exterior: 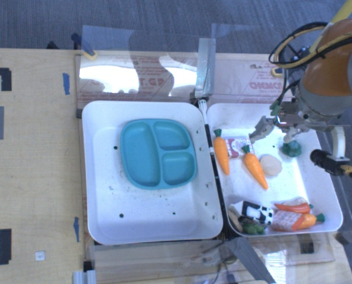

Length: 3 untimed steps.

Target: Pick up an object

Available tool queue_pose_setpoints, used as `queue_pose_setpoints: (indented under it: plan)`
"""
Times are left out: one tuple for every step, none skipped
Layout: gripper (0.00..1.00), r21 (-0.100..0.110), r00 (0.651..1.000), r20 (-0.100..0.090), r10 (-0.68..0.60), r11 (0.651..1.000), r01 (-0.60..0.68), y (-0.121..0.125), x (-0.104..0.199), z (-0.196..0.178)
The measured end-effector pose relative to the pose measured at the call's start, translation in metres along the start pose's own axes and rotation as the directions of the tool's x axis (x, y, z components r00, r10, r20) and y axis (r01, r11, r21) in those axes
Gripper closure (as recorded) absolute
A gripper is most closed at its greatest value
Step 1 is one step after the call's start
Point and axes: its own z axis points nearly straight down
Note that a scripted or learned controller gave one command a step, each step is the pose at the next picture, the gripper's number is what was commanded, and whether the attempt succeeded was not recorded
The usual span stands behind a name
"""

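Carrots in white bin, wooden bench

Count: 2 white bins, left bin and right bin. Left one has 1 teal divided plate, three compartments. Right one: 2 toy carrots, first carrot, second carrot; 1 pale round item; 1 small dark-green item; 1 black-and-white toy; 1 red-orange cluster at the near edge, pieces too jumbled to count.
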Motion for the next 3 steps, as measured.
queue_pose_setpoints:
  plan:
    - [0.00, -0.017, 0.995, 0.004, -0.099, 0.995, 0.099, -0.005, 0.005, 0.110]
    - [1.00, -0.024, 0.995, 0.008, -0.096, 0.995, 0.096, -0.003, 0.003, 0.099]
    - [1.00, -0.012, 1.000, 0.000, -0.014, 1.000, 0.014, 0.028, 0.050, 0.003]
